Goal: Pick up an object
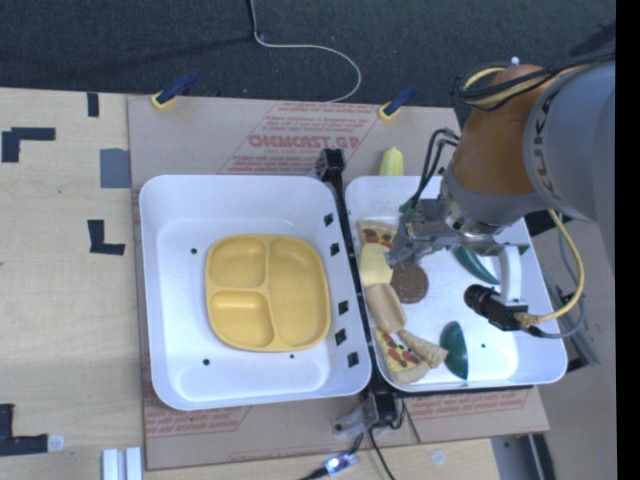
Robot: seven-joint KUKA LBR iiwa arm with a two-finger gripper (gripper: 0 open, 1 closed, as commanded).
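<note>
Your pincer (408, 255) hangs inside the right bin (535, 368), over its left half. Directly under it and a touch to the right lies a round cookie (409, 285). To its left, along the bin wall, you have a pizza slice (376, 236) behind, a block of cheese (373, 264) beside, a bread roll (385, 306) in front. Further forward sits a second pizza slice (403, 353). Well left of the pincer, the left bin (170, 208) holds a divided plate (268, 292).

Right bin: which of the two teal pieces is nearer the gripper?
The upper teal piece, just right of the gripper. The other teal piece lies at the bin's bottom edge.
</note>
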